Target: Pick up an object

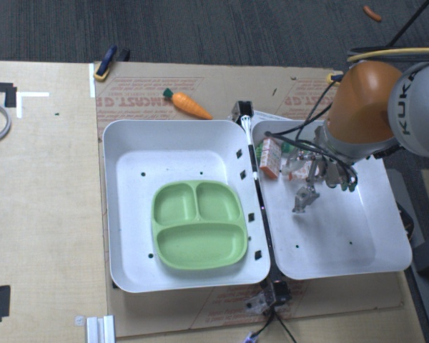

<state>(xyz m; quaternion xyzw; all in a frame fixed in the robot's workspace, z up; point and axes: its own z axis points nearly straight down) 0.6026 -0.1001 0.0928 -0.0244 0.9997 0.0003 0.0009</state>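
My gripper (302,200) hangs low over the middle of the right bin (357,252), below the orange wrist band (363,98). A small red and white carton (269,156) stands at that bin's upper left, close to the wall. Beside it lies a jumble of small pale and reddish items (294,166), partly hidden by the gripper body and its cables. The gripper tip is just below and right of these items; I cannot tell whether it touches them. In the left bin (129,156) lies a green divided plate (199,224).
A toy carrot (188,103) lies on the cardboard behind the left bin. A blue clip (106,61) sits at the cardboard's far left corner. Black clamps (242,111) join the bins at the back and front. The right bin's lower half is bare white floor.
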